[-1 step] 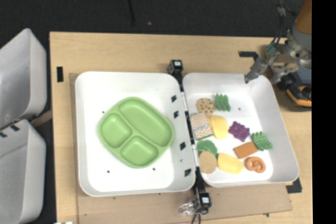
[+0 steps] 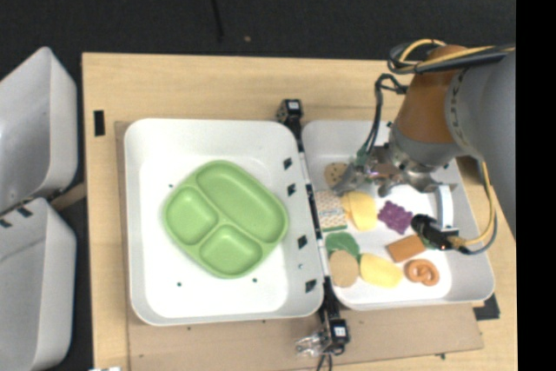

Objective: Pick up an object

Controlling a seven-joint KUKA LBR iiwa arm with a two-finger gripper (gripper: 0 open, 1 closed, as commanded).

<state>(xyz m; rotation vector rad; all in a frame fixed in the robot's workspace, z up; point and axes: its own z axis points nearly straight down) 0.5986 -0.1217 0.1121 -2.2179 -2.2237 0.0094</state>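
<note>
Right shallow white bin point(image 2: 473, 278) on the wooden desk point(image 2: 104, 91) holds crowded toy food: yellow lumpy piece point(image 2: 359, 210) centre, purple grape cluster point(image 2: 396, 216) at its 3 o'clock, patterned cracker square point(image 2: 328, 207) at 9, round brown cookie point(image 2: 336, 174) at 11, orange pretzel point(image 2: 422, 272) at 5. Pincer point(image 2: 367, 172) sits low over the cookie and yellow piece; open or closed, cannot tell, wrist and cables hide it. Left white bin point(image 2: 143, 274) has a green three-compartment plastic plate point(image 2: 225, 217).
</note>
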